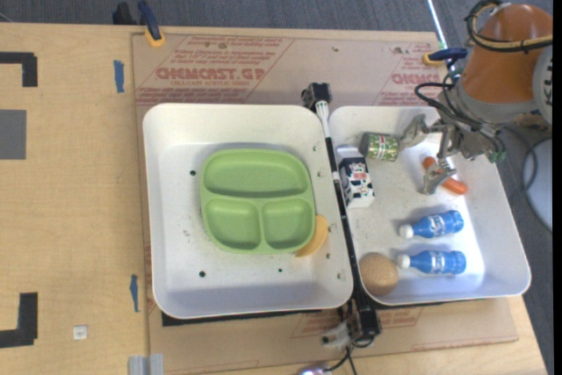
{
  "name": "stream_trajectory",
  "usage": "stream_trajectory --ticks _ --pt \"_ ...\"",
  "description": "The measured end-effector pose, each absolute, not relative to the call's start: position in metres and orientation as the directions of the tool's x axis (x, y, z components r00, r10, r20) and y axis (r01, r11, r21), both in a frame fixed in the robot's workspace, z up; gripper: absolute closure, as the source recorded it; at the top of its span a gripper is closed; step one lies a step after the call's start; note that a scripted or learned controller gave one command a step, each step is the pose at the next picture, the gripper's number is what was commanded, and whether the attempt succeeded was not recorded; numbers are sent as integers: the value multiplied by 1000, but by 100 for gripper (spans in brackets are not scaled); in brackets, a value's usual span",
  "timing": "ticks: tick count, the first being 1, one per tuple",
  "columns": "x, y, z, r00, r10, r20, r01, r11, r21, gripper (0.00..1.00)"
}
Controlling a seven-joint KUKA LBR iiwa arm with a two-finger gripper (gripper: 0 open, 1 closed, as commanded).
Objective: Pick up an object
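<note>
Reading CHEMCAST GP on board (211,73), pincer (436,174) over carrot (448,183)

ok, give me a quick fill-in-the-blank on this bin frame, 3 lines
1. The green divided plate lies in the ____ bin.
2. The number of blue bottles in the right bin is ____.
3. The gripper hovers by a small ____ object.

Missing words: left; two; orange

Matt green plastic tray (256,199), smooth white plastic bins (167,189), glossy blue bottles (435,225)
</note>
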State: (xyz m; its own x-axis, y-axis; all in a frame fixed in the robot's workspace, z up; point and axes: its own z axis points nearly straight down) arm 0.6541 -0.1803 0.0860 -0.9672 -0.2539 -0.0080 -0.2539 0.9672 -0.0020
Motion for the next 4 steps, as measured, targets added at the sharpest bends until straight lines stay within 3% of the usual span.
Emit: stream_trajectory --ticks 1,2,3,4 --pt "667 -213 85 -940 -340 -2 -340 940 0 0" --pt "668 -211 86 -836 -548 -6 -548 836 -2 0" --pt "668 -223 119 -881 -474 -9 -474 881 -4 0" --pt "668 -216 86 -821 -571 -5 -571 821 2 0"
